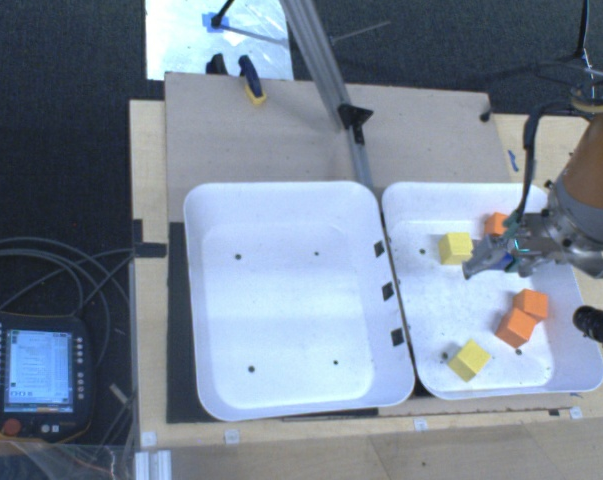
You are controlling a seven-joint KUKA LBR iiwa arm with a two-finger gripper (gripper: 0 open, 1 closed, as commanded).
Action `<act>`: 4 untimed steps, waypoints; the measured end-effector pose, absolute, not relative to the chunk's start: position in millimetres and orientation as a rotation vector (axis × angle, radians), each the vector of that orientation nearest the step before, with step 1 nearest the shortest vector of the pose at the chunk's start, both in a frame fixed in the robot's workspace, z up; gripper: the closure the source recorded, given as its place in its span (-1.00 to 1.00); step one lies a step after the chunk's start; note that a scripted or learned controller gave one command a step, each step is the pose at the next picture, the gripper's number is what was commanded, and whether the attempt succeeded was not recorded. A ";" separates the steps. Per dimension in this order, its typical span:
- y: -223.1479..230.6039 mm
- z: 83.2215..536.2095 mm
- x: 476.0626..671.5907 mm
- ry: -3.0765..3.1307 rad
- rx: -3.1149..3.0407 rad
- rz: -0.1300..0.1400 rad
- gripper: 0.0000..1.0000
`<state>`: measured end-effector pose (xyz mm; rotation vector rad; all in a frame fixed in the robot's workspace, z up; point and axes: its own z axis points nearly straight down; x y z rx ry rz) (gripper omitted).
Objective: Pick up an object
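Overhead slanted view of the tan wooden bench point(281, 133) bearing two shallow white plastic bins side by side. The left bin point(206, 368) sits toward the bench's left edge; the right bin point(421, 363), toward the right edge, holds the blocks. The grey arm with its orange band point(593, 173) enters over the right edge, and the two-finger gripper point(484, 260) hangs low over the middle of the right bin, pointing leftward; whether it is open or closed cannot be told. A yellow cube point(455, 247) lies just beside the gripper, on its far-left side. A small orange block point(496, 224) lies just behind it, partly hidden. A larger orange block point(522, 317) lies nearer the bench's front edge, and a second yellow cube point(470, 359) sits toward the bin's front wall. No block is visibly gripped.
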<state>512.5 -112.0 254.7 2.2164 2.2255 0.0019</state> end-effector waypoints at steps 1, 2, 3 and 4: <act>-112.1 254.9 512.7 2.224 2.217 0.003 -1.00; -112.5 206.3 503.4 2.225 2.221 -0.002 -1.00; -115.7 155.1 493.4 2.225 2.223 -0.003 -1.00; -115.5 103.0 493.0 2.226 2.222 -0.003 -1.00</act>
